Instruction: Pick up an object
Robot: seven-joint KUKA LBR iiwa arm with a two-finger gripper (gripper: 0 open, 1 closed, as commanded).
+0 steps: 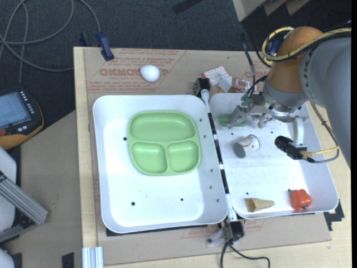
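Camera view: tool [245, 115] near right bin's [279, 172] far rim.

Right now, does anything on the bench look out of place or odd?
Yes. A white egg-shaped object lies on the cardboard behind the left bin, outside both bins. The small cup in the right bin lies on its side. The green divided plate sits flat, as expected.

in the right bin [318, 172]: small grey-and-white cup [246, 145] tipped on its side near the middle; green piece [224, 119] toward the far left corner; tan cone [259, 204] lying flat along the near wall, tip pointing right; red-orange pepper-like toy [300, 199] just right of the cone, in the near right corner.
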